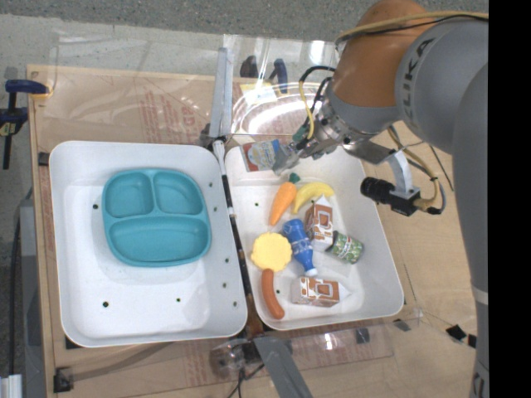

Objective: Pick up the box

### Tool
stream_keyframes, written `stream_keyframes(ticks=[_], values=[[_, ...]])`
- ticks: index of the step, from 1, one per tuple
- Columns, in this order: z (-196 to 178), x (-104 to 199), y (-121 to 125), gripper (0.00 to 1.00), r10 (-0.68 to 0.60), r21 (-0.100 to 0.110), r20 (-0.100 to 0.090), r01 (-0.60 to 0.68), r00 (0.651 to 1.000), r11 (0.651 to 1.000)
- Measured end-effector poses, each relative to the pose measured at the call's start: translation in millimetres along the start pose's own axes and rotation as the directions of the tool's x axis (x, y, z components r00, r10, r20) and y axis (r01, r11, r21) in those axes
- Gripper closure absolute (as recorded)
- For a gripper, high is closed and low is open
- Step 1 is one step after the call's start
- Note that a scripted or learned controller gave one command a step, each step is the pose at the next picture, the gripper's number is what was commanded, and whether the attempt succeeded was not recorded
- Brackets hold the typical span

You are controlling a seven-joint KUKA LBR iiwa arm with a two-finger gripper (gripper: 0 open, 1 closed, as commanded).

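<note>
Two brown-and-white boxes lie in the right bin (377, 222). One box (319, 221) sits mid-bin beside the banana, the other box (319, 291) lies near the front edge. My gripper (290, 159) hangs over the bin's back left part, above the carrot's green top and well behind both boxes. A pale bluish packet with red print (261, 153) lies just left of the gripper tip. I see neither box between the fingers.
The right bin also holds a carrot (281, 203), a banana (314, 193), a blue bottle (300, 245), a green can (346, 248), a yellow round piece (271, 252) and a sausage (271, 293). A teal divided plate (157, 216) lies in the left bin (83, 297).
</note>
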State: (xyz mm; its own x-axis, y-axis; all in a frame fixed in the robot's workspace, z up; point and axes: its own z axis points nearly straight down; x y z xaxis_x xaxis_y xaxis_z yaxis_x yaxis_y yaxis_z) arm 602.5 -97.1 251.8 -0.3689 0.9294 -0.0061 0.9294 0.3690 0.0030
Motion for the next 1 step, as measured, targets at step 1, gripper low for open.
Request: stream_keyframes(ticks=[1], values=[[-10.0, -8.6, 30.4, 1.00, -0.511, -0.002, -0.001, 0.511, 0.860, 0.860]])
